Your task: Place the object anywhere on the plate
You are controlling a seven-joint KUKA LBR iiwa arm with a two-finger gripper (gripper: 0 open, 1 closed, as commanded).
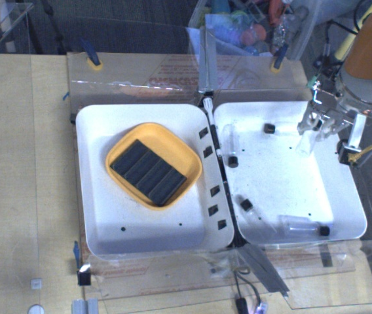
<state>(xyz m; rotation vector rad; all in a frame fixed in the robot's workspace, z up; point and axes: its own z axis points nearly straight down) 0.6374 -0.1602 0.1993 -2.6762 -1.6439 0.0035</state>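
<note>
Centrally in the left bin [94, 234], a dark ribbed object [148, 170] lies on the yellow plate [122, 150]; at the frame's upper right, the gripper [318, 124] hangs over the right bin [343, 205].

Left bin [94, 234]: plate [122, 154] near centre, ridged slab [148, 171] lying on it. Right bin [343, 221]: tube [300, 227] near front edge; gripper [317, 124] over rear right.

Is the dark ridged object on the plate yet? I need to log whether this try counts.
On the plate. The dark ridged object lies flat inside the yellow plate, in the left bin.
</note>
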